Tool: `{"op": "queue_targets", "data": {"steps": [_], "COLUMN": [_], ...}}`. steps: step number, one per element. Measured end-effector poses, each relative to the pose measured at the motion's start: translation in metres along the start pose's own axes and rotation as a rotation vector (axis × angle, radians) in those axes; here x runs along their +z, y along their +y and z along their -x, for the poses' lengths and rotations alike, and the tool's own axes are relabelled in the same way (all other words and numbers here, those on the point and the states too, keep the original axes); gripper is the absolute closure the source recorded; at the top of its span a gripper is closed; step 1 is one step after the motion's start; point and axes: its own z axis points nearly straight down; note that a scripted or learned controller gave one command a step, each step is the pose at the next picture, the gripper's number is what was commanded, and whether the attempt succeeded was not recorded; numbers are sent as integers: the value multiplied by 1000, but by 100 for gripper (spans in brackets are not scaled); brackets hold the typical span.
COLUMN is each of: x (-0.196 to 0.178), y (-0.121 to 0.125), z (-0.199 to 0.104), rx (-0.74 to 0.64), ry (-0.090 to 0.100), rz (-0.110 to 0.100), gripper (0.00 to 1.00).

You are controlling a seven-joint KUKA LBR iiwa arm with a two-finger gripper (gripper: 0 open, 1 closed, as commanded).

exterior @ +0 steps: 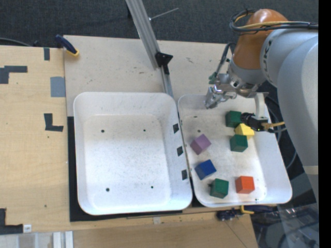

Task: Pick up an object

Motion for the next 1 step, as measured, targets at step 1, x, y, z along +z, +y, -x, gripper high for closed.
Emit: {"op": "queue_targets", "data": {"steps": [1], "x": [-62], "y": [-1], "z": [-7], "rx": [0], "ry": [0], "rz": [1], "gripper": [100]}}
